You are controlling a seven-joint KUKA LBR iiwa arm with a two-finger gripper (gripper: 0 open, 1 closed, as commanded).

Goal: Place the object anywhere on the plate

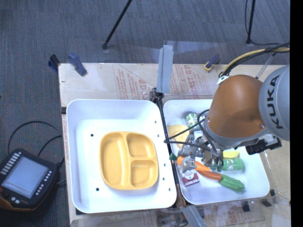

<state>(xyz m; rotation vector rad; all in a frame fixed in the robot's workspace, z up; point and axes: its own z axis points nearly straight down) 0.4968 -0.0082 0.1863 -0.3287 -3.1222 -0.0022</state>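
A yellow plate (129, 160) with three compartments lies in the left bin (80, 126). The arm reaches over the right bin (258, 186), its orange wrist band above the toys. My gripper (198, 157) hangs low among several toy foods there, just above a carrot (208, 172) with a green top (232, 183). Beside it lie a small red packet (190, 178), a green bottle (233, 164), a yellow piece (230, 154), a green can (191, 119) and a pale yellow round piece (176, 131).
The ridge between the two bins (166, 141) runs just left of the gripper. A grey upright post (164, 70) stands behind the bins. A teach pendant (26, 178) lies on the floor at the left, and blue clamps (75, 63) hold the bench's far edge.
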